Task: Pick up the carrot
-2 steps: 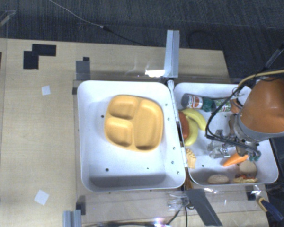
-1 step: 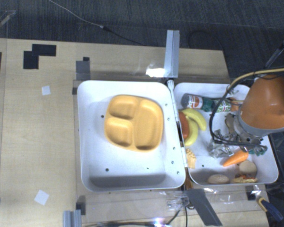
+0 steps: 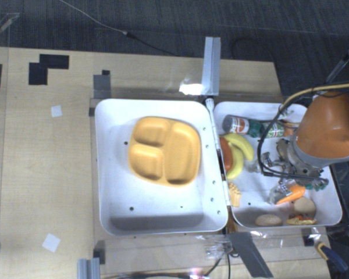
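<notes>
Down at the near edge of the right bin (image 3: 337, 205), the carrot (image 3: 291, 195) lies just under the gripper (image 3: 287, 183) (finger state: cannot tell). Crowding potatoes (image 3: 269, 219) could jostle it; the banana (image 3: 239, 151) sits farther back.
</notes>
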